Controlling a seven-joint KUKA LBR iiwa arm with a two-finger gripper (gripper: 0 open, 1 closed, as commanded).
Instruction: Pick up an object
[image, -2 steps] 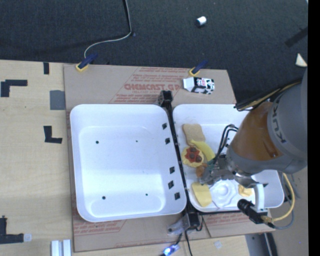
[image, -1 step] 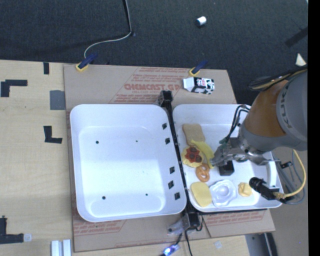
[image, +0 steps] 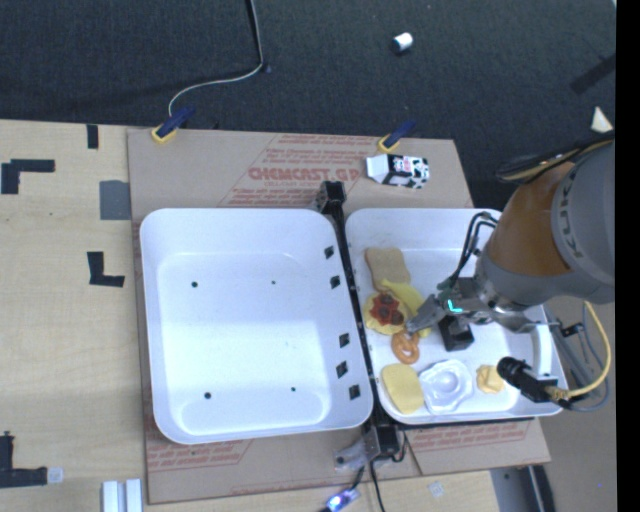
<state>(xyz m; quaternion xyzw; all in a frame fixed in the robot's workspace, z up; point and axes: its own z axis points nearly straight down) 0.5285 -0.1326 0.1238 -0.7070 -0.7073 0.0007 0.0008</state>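
The right bin (image: 430, 225) holds several toy food pieces: a tan bread slice (image: 387, 265), a yellow and red piece (image: 388, 308), an orange pretzel-like ring (image: 406, 347), a pale yellow block (image: 401, 388), a white fried egg (image: 445, 384) and a small yellow lump (image: 489, 379). My gripper (image: 437, 318) hangs low in this bin, just right of the yellow and red piece and above the orange ring. Its dark fingers (image: 424, 317) point left toward those pieces. Nothing visibly sits between them.
The left bin (image: 245, 320) lies beside it, split off by a black divider (image: 342, 290). The grey arm with its orange band (image: 535, 240) covers the right bin's right side. A small black-and-white object (image: 398, 169) rests on the cardboard behind the bins.
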